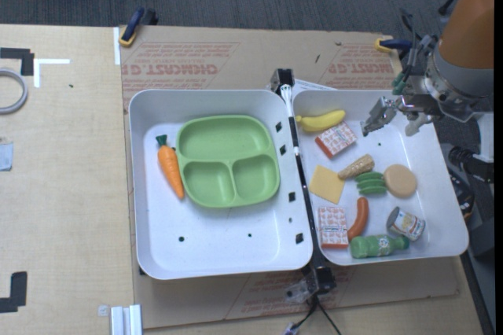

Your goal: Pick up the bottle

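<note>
At the lower right of the frame, the green bottle (379, 246) lies on its side along the near edge of the right bin (444, 192), just beside a small can (406, 224) and a red sausage (358, 216). Well above it, at the upper right, the gripper (383, 115) hangs over the bin's far corner with nothing between its fingers; whether the jaws stand wide or narrow cannot be told. Close to it lie a banana (321, 119) and a red-and-white carton (336, 140). A cheese slice (327, 184), a bread roll (400, 180), a green pea pod (370, 183) and a second carton (332, 226) fill the middle. In the left bin (157, 247) sit a green divided plate (228, 160) and a carrot (170, 167) just beside it.
</note>
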